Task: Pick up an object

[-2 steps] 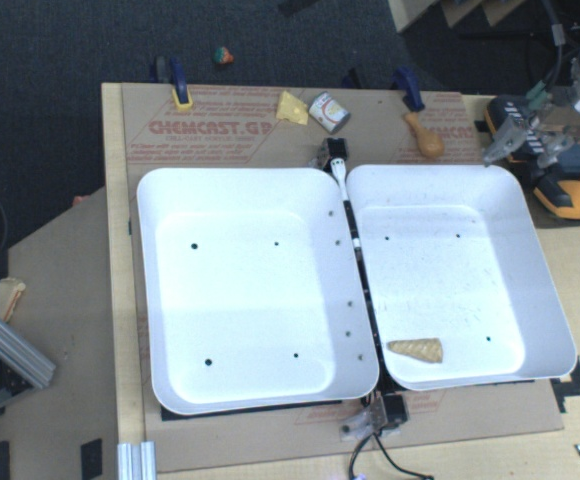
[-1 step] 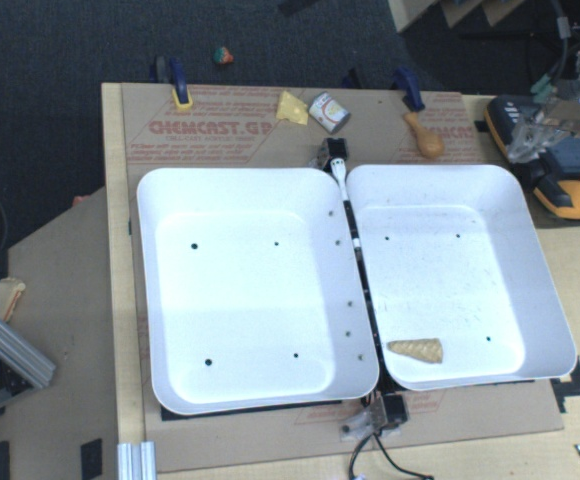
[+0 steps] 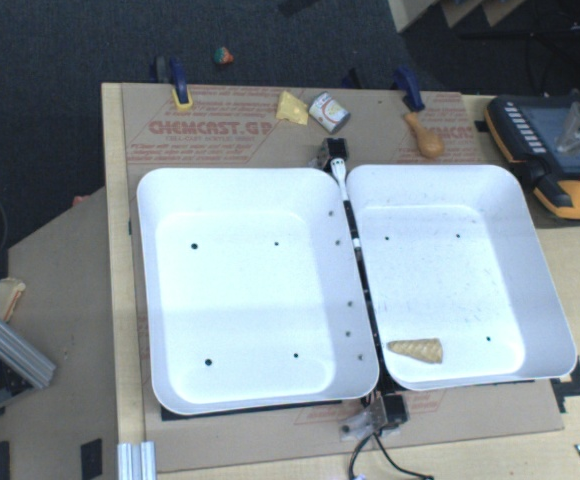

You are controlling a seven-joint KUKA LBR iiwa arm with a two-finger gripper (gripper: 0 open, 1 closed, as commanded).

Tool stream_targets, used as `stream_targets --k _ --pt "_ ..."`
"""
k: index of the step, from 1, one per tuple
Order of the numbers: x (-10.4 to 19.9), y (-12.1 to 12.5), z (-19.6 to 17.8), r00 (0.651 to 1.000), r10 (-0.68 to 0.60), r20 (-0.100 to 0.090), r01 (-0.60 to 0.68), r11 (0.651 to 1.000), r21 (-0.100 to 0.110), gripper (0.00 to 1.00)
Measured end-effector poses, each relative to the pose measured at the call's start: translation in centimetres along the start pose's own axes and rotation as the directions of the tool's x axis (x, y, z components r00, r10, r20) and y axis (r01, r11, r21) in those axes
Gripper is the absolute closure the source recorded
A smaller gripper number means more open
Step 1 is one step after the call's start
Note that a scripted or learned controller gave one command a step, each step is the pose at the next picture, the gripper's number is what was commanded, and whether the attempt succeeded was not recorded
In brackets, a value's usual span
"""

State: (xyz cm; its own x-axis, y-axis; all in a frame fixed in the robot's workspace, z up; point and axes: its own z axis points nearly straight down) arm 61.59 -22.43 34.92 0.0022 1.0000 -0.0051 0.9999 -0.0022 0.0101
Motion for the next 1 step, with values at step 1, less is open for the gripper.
stream_targets --k 1 --pt "9.21 -3.56 7.36 1.0 -0.009 -0.011 0.009 1.0 0.019 1.0"
